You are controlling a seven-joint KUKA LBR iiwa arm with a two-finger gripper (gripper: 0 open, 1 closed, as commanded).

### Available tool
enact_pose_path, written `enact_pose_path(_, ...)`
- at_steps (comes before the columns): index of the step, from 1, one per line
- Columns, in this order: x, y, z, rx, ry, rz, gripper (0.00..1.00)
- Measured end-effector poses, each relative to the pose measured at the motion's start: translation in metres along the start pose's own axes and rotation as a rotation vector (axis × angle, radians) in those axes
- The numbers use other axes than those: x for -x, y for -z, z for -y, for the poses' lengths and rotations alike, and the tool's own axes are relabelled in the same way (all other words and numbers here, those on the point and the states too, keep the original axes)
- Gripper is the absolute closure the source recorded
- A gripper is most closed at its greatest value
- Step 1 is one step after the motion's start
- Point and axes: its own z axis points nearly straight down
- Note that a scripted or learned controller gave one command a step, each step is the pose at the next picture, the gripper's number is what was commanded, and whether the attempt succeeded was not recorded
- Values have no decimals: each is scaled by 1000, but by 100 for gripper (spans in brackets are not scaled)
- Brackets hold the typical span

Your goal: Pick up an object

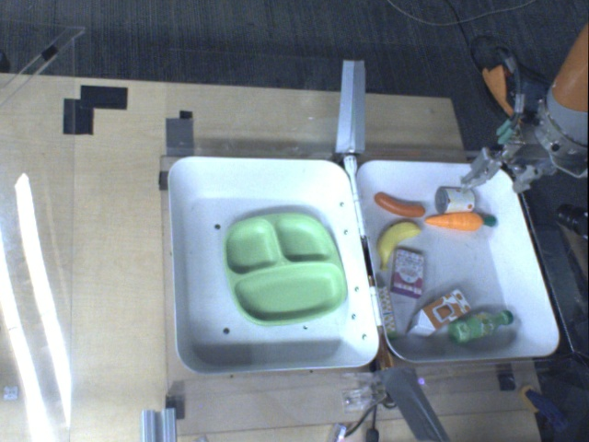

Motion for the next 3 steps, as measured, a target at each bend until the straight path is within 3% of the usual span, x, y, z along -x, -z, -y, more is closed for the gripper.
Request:
enact_pose_path(1, 33, -155, -15, 1, -225, 0, 0)
enact_pose_path(2, 32, -81, -11, 2, -421, 0, 0)
enact_pose_path(3, -25, -170, -12, 0, -400, -1, 0)
